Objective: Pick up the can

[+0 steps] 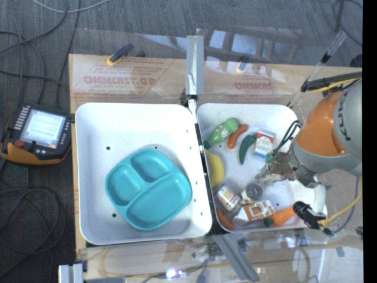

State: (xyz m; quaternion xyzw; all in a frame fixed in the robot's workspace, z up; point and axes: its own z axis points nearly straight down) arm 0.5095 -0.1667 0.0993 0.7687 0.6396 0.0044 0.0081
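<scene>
Over the right bin, the fingers are seen just above the can; their state cannot be told. Beside the can, a carrot and banana are found.

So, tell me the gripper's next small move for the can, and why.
Probably a short shift toward the near-left, then down. The gripper sits just up and right of the can, which stands upright in the right bin with a small box and carrot crowding it, so centring first seems safer.
</scene>
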